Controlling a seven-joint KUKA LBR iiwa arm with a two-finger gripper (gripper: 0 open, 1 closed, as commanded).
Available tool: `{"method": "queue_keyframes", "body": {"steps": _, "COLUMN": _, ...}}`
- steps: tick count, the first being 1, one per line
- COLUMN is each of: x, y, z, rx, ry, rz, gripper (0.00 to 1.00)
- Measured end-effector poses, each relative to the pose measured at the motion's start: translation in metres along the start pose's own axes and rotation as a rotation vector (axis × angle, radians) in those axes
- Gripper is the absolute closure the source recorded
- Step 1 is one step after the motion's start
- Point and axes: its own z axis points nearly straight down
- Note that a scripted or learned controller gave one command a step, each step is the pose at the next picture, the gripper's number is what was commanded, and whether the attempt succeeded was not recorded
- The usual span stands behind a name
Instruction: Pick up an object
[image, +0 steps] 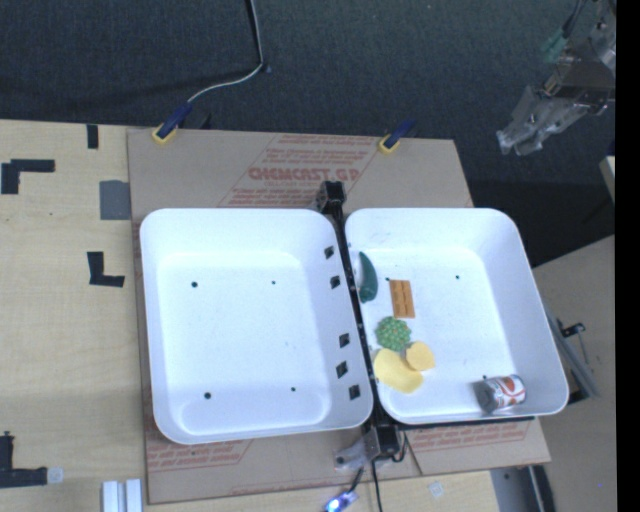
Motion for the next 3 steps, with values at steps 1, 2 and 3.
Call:
{"method": "queue_keyframes", "body": {"steps": 1, "x": 0.000, "y": 0.000, "z": 0.009, "rx": 0.016, "ry": 0.001, "rz": 0.002, "gripper": 0.00}}
{"method": "queue_keyframes", "body": {"steps": 2, "x": 0.000, "y": 0.001, "z": -0.001, "rx": 0.014, "ry": -0.001, "rz": 0.001, "gripper": 1.00}}
{"method": "queue_keyframes", "body": {"steps": 3, "x": 0.000, "y": 0.001, "z": -0.001, "rx": 0.016, "ry": 0.000, "rz": 0.001, "gripper": 0.00}}
